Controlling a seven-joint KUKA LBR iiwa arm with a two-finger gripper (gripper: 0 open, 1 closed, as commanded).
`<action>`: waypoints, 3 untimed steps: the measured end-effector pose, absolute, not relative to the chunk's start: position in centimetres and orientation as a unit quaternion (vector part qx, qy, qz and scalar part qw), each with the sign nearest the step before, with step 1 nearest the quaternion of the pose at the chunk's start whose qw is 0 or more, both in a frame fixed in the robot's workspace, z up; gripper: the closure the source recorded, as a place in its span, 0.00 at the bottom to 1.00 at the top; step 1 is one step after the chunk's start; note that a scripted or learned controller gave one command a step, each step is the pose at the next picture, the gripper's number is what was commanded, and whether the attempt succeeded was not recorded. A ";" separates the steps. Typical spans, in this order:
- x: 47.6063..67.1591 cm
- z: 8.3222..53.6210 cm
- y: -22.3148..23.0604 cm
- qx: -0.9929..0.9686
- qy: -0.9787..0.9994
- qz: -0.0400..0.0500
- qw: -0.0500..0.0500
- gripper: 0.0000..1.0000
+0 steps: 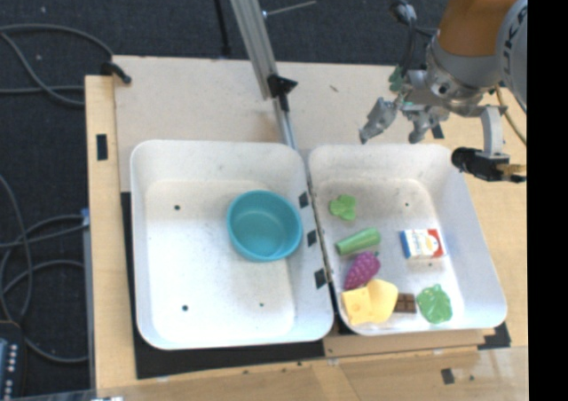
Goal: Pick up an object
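bowl (264,225) in left bin (160,169) (toys (362,270) right)

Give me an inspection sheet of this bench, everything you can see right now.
Surface: tan bench bearing left bin and right bin.
Job's things: right bin holds green piece, green cylinder, purple grapes, yellow piece, carton, brown block, green leaf.
Clutter: blue bowl in left bin.
Grippers: gripper open, above right bin's far rim, holding nothing.
Cables: black cables on floor at left.
Surroundings: metal rail; dark floor.
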State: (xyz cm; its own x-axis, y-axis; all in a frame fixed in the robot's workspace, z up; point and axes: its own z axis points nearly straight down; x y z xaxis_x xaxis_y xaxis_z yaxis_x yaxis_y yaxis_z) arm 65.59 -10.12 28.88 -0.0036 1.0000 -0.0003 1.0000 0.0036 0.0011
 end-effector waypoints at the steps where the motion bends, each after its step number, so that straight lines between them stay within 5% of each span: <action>1: 65.6 28.9 -10.1 0.706 0.708 0.000 0.001 0.00; 3: 65.4 18.7 -10.2 0.707 0.707 -0.003 0.000 0.00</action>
State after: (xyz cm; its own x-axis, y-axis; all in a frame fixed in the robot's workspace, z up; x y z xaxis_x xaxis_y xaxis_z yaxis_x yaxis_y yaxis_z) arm 65.40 -10.18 18.66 0.0009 1.0000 -0.0038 1.0000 -0.0009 -0.0033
